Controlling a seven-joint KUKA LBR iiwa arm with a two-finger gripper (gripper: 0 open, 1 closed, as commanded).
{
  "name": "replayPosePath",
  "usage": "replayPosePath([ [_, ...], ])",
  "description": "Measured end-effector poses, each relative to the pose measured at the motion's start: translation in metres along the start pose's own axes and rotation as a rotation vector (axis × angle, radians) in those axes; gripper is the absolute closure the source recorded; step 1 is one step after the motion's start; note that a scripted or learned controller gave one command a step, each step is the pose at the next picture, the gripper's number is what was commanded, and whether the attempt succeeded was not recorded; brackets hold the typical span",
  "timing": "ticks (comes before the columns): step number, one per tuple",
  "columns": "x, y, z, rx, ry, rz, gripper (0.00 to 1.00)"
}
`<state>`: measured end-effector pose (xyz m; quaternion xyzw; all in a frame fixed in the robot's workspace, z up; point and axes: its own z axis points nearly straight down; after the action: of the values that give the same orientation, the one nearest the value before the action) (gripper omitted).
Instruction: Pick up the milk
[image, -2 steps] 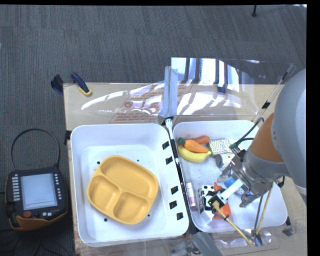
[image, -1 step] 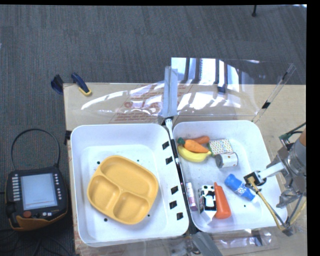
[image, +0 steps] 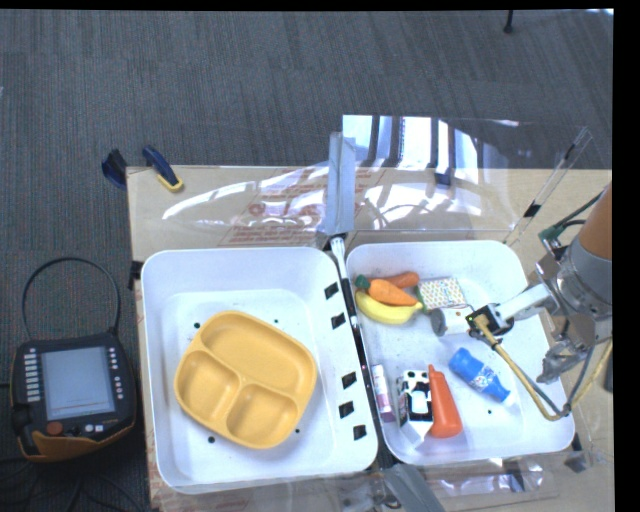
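The milk (image: 413, 394) is a small white carton with black cow patches. It stands near the front of the right bin (image: 500, 258), touching an orange bottle (image: 444, 406) on its right. My gripper (image: 560, 362) hangs over the bin's right rim, well to the right of the milk and apart from it, with nothing seen in it. A blue bottle (image: 481, 374) lies between the gripper and the milk.
Farther back in the right bin lie a banana (image: 388, 310), a carrot (image: 390, 290) and a small patterned box (image: 442, 293). A thin pink tube (image: 380, 388) lies by the divider. The left bin (image: 160, 300) holds a yellow divided plate (image: 245, 378).
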<state>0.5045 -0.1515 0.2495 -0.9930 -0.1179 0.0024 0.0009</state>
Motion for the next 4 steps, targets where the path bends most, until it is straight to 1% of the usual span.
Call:
replayPosePath([
  [1, -0.012, -0.034, -0.101, -0.003, 0.000, 0.030, 0.00],
  [2, 0.070, -0.006, -0.133, -0.001, -0.001, 0.031, 0.00],
  [3, 0.000, -0.030, -0.034, 0.002, -0.003, -0.143, 0.00],
  [4, -0.012, -0.066, -0.119, -0.003, 0.001, 0.031, 0.00],
])
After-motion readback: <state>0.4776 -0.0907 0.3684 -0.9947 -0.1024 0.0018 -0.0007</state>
